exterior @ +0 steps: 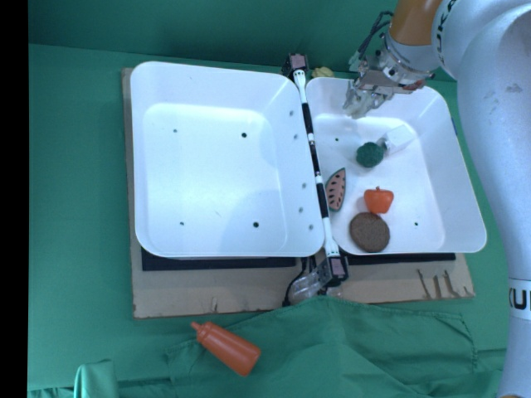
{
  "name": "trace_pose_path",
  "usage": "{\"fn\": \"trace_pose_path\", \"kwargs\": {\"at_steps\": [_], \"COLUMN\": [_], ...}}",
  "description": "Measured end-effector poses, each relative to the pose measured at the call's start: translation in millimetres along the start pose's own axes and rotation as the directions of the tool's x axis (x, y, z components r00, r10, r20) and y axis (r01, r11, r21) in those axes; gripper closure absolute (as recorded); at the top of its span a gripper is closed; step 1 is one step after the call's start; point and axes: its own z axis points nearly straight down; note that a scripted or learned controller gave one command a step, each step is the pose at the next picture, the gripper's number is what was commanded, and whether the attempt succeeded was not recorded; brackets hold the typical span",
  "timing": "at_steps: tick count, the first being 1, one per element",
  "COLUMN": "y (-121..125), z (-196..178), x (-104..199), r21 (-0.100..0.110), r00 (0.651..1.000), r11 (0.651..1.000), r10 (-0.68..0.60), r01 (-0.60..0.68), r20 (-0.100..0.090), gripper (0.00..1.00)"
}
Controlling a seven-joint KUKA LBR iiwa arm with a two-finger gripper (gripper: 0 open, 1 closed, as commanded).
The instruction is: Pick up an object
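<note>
Gripper (362,106) sits over the far edge of the right bin (452,214), at about 12 o'clock of that bin, pointing down. Jaws: can't tell how far apart they are, nothing visibly between them. 5 things in the right bin: green toy (369,154) near centre, small white block (397,138) just beside it at 1 o'clock, watermelon slice (335,189) at the bin's 9 o'clock by the divider, orange pepper (378,200) at 6 o'clock from the green toy, brown round cookie (369,232) just below the pepper. Gripper is apart from all of them, nearest the green toy and white block. Left bin (166,89) beside it. Orange bottle (226,348) lies on the green cloth (348,351) at 6 o'clock, outside the bins.
</note>
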Motion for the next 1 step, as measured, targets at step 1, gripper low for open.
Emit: {"fn": "trace_pose_path", "kwargs": {"at_steps": [1], "y": [-2.1], "z": [-66.9], "x": [1.5], "r21": [-0.001], "r00": [1.000], "r11": [1.000], "r10": [-0.003], "r01": [0.003], "r20": [-0.003], "gripper": [1.00]}}
